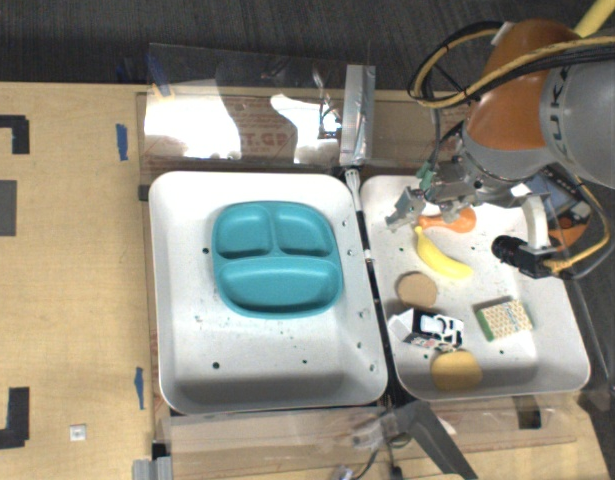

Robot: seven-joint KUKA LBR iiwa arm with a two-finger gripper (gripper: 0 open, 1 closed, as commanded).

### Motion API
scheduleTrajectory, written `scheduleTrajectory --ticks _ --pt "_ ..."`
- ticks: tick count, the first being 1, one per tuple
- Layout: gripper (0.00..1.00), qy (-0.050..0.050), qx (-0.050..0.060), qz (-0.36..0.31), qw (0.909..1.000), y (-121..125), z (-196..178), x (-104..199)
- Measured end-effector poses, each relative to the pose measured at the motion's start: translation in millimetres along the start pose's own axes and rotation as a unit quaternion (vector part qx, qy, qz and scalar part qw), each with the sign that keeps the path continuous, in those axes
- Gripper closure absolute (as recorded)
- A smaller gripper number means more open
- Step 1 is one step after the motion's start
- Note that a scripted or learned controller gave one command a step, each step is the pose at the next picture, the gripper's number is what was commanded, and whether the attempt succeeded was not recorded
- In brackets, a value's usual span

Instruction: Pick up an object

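My gripper (428,207) hangs over the far part of the right bin (567,353), open, with nothing between its fingers. Just under and right of it lies a small orange piece (455,221), partly hidden by the wrist. A yellow banana (442,254) lies just in front of the gripper. Further forward in the same bin are a brown round cookie (417,289), a black-and-white packet (431,328), a green patterned card (504,319) and a tan round lump (455,368).
The left bin (177,348) holds a teal divided plate (276,257). A metal divider (356,118) and a clear sheet stand behind the bins. The arm's cables and a black fitting (517,253) hang over the right bin's right side.
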State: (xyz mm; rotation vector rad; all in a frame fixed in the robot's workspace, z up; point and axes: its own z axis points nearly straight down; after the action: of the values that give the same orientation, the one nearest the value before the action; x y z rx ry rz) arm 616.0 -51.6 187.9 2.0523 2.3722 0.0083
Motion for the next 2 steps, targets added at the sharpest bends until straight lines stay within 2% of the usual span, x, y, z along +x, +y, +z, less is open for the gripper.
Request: scheduleTrajectory --ticks 1,2 --pt "0.00 -0.001 0.000 -0.043 0.9991 -22 99 -55" --pt "1.00 -0.002 -0.003 -0.042 0.9991 -20 88 -55"
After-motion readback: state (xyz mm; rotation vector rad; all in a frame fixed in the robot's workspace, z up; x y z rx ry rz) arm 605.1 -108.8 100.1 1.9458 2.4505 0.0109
